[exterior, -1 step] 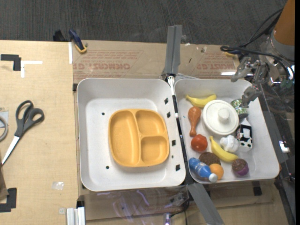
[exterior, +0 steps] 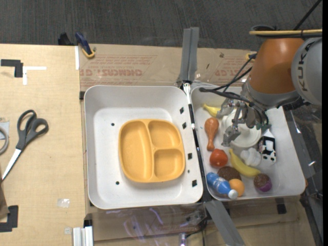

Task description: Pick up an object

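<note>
The right bin (exterior: 292,137) holds several small things: an orange drumstick (exterior: 211,131), a red tomato (exterior: 219,158), a yellow banana (exterior: 244,166), a smaller yellow piece (exterior: 211,109), a brown ball (exterior: 229,172), a blue bottle (exterior: 220,184) with an orange cap, a purple plum (exterior: 263,182), a black-and-white toy (exterior: 267,148) and a white cup-like thing (exterior: 248,137). My gripper (exterior: 240,126) hangs low over the bin's upper middle, just above the white thing and right of the drumstick. Its fingers look open with nothing between them.
The left bin (exterior: 102,137) carries a yellow divided plate (exterior: 152,150). Scissors (exterior: 25,132) lie on the wooden bench far left. A blue clip (exterior: 84,44) sits at the cardboard's back edge. Cables trail from the arm's orange band (exterior: 274,65).
</note>
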